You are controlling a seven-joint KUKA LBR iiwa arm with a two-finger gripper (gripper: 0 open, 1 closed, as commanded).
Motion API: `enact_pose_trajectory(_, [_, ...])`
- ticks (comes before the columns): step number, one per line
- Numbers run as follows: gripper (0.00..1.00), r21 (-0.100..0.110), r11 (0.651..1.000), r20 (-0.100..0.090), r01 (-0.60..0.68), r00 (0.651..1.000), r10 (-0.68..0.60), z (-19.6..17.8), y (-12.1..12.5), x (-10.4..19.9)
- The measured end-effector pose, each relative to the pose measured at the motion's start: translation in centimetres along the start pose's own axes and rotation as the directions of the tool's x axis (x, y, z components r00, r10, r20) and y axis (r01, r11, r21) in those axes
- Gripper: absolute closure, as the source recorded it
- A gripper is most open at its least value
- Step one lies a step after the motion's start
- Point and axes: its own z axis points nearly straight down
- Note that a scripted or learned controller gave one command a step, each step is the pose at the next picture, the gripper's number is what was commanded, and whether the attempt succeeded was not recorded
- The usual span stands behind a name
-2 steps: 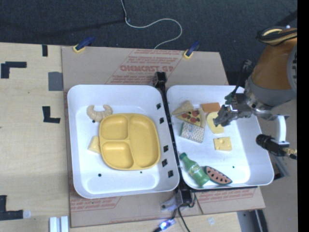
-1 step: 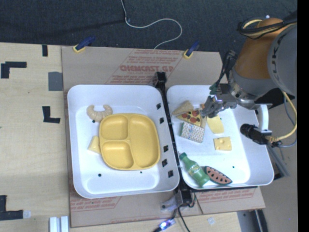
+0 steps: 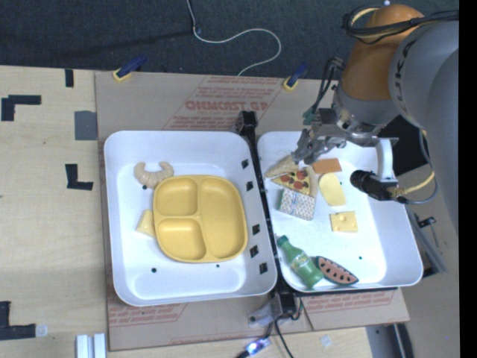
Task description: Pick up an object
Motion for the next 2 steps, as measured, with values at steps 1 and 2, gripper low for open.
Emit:
enact_pose_trajectory(1, [1.0,-0.001,1.0,0.0,0.0,1.0,0.0,-0.7,3.9,3.5])
enact_pose_trajectory(2, [1.0,0.003,1.0,0.002,-0.005,1.0,0.004,0.7,4.4,4.6])
